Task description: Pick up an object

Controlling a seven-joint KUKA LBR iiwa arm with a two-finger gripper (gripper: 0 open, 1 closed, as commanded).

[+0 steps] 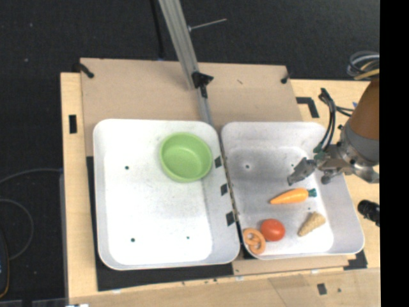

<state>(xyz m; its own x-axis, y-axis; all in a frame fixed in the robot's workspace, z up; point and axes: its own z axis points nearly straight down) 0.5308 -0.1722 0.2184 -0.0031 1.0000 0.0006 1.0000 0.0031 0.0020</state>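
The right bin [255, 146] holds an orange carrot [289, 197] with a green stem end, a red tomato [273, 229], an orange ring-shaped piece [254, 240] and a tan cone-shaped piece [311, 223]. My gripper [313, 173] hangs over the right side of this bin, just above and behind the carrot's stem end. Its fingers [299, 171] are spread open with nothing between them. The grey arm with its orange band comes in from the right edge.
A green bowl [186, 157] sits in the upper middle of the left bin [128, 222]. A slanted metal pole [182, 40] rises behind the bins. Black cables [329, 117] run by the arm at the right.
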